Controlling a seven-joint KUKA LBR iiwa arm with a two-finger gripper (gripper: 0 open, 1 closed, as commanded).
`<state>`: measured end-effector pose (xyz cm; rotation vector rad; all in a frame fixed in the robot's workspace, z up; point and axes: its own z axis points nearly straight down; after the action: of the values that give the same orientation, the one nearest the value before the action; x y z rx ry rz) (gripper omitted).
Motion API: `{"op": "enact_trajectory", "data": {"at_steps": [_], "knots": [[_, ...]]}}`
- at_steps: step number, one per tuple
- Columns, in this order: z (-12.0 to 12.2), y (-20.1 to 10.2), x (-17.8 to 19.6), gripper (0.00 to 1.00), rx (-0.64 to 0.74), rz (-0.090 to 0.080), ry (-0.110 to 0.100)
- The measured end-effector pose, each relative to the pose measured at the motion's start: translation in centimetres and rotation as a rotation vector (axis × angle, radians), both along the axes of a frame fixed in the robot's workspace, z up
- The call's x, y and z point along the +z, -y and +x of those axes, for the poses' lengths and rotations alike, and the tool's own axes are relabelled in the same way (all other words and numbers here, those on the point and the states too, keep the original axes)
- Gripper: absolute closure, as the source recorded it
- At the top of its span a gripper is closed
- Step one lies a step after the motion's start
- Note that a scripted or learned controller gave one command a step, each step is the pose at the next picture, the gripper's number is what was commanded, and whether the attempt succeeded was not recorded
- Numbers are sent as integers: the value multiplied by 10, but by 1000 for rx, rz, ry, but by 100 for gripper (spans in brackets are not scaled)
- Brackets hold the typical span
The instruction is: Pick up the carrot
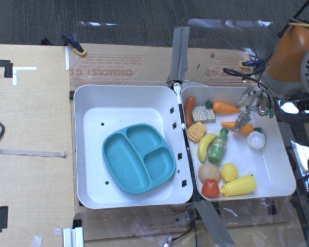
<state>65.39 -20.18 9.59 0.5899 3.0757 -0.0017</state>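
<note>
The fingers (244, 118) of the two-finger gripper (242, 123) point down into the right white bin (278, 181), their tips at or just above a small orange plastic carrot (236, 126); whether they are spread, closed or pinching it cannot be told. A second, larger orange carrot with a green top (222, 107) lies at ten o'clock from the tips, near them. At four o'clock sits a white ball (256, 140); at eight o'clock stands a green bottle (218, 144) beside a yellow banana (205, 145). Judged from this, the step in hand is the descent onto the carrot: the fingers should straddle its narrow width, seat low, and close before any lift, keeping clear of the ball. The carrot's right end is masked by the gripper, contact is not discernible, and cables blur the wrist. The left white bin (87, 153) holds a teal divided plate (139, 157).
</note>
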Motion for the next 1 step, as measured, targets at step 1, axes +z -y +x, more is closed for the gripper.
{"op": "enact_trajectory", "data": {"at_steps": [1], "knots": [[2,0,12,100,4,-2,7]]}}
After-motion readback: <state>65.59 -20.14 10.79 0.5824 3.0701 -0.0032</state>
